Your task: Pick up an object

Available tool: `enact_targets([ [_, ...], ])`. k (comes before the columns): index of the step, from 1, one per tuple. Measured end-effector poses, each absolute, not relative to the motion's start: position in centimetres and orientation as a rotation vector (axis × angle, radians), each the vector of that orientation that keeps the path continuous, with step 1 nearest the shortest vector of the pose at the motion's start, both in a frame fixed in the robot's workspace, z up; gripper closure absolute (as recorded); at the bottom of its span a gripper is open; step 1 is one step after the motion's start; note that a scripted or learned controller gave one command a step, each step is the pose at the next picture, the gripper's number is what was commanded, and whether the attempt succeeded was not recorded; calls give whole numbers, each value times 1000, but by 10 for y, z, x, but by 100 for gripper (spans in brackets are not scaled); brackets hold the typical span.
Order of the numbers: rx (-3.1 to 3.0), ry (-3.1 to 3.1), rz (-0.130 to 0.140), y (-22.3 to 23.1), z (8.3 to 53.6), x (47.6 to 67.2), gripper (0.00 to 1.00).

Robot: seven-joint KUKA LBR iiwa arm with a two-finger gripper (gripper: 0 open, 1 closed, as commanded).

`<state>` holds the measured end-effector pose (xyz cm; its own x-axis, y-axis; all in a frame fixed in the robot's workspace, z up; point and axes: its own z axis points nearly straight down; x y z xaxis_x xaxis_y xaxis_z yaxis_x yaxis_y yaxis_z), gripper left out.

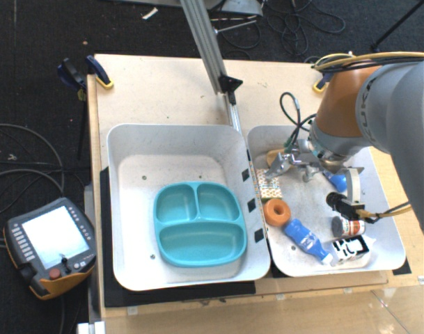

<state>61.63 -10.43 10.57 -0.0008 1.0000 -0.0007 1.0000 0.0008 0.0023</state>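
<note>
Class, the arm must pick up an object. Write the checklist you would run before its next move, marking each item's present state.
1. Objects lie in the right bin, among them an orange ring and a blue bottle: ok.
2. Gripper is over the right bin: ok.
3. Fingers open: cannot tell.
4. Anything held already: cannot tell.
5. Ring free of neighbours: not ok, the bottle's end sits against it.
6. Left bin holds a teal tray, clear of the arm: ok.

The arm (379, 103) runs off the right edge and hides the right bin's (386, 256) far corner.
</note>
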Motion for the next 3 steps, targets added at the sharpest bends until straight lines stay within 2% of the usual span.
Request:
enact_targets([
  [1,2219,2219,5,-104,119,617,100],
  [2,2214,2222,6,-94,171,623,100],
  [3,2215,2221,5,-95,216,618,100],
])
